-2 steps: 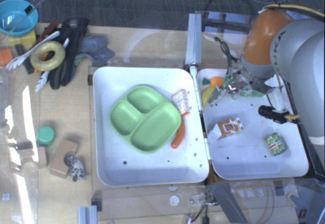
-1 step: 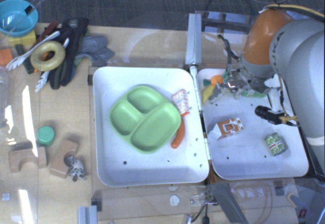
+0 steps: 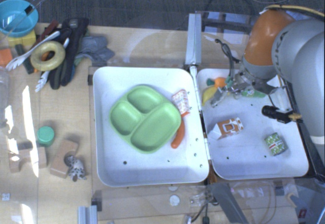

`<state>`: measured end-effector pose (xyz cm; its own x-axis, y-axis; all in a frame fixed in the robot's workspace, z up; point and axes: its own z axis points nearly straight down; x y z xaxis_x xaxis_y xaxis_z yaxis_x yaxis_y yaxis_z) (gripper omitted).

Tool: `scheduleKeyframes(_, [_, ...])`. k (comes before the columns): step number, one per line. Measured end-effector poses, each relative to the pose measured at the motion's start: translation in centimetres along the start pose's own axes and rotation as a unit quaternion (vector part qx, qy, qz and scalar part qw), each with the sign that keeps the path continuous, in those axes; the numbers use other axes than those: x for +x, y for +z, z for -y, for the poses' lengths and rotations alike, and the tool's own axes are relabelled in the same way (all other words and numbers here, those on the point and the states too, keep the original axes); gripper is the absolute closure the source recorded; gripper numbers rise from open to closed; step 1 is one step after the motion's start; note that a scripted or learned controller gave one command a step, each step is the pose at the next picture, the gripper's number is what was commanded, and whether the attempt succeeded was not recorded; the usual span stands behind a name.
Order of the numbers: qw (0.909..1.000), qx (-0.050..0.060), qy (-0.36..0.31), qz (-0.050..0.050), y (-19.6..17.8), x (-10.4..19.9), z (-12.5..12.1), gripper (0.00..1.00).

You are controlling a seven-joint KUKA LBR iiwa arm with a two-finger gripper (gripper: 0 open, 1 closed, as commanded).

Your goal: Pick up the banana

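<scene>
Camera view takes in two shallow white bins. One banana (image 3: 208, 94), smooth and yellow, lies at the far left corner of the right bin (image 3: 254, 167), just beside the gripper (image 3: 227, 90), whose grasp I cannot tell. Two small printed cartons lie nearer. In the left bin (image 3: 106, 162) rest one green three-compartment plate (image 3: 144, 119) and one orange carrot (image 3: 177, 136).

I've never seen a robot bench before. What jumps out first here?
The green divided plate in the left bin stands out most, with an orange carrot against its right edge. At the right, the big grey arm reaches into the right bin, its gripper beside the yellow banana at the top left corner.
</scene>
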<state>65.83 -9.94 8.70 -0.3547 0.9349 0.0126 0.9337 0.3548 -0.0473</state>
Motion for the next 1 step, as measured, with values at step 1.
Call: scheduleKeyframes(1, [0.9990, -0.004, 0.045, -0.003, 0.03, 0.02, -0.21, 0.00])
